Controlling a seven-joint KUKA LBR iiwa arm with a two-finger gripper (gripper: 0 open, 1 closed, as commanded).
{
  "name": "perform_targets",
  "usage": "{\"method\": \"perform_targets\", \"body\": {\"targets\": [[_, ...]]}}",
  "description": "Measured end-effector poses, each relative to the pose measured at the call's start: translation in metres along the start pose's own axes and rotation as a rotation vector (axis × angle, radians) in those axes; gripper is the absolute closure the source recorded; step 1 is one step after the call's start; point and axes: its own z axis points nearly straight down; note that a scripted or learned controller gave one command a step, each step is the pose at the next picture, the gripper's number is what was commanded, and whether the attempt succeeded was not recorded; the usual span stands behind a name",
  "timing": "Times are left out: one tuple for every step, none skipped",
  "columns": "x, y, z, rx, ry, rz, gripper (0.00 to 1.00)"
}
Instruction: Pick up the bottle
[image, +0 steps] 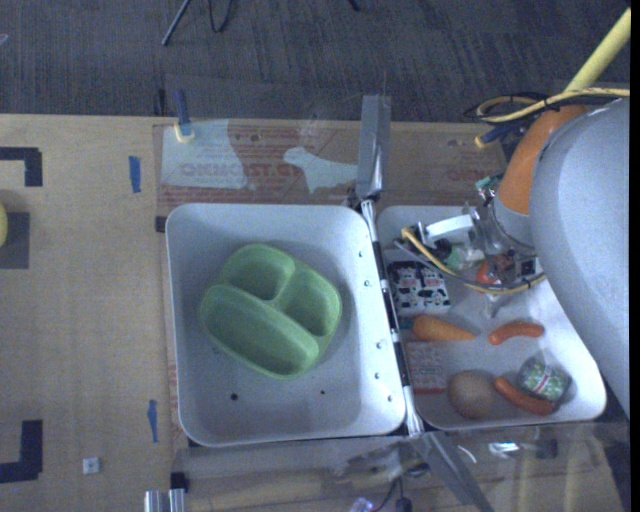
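Observation:
My gripper (487, 270) hangs low over the back of the right bin (580, 345), with the grey arm above it hiding that bin's right side. Small red and green bits show just beneath the gripper, too blurred to name. A small green-and-white container (545, 379), possibly the bottle, lies near the bin's front right corner, well in front of the gripper and apart from it.
The right bin also holds a black-and-white patterned box (418, 287), an orange carrot (442, 329), a red sausage (516, 332), a brown potato (472, 393), a red pepper (523, 398) and a flat card (428, 366). A green divided plate (270, 310) lies in the left bin (200, 400).

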Motion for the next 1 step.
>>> {"method": "perform_targets", "body": {"targets": [[0.0597,-0.074,-0.0828,0.027,-0.023,-0.307,0.0]]}}
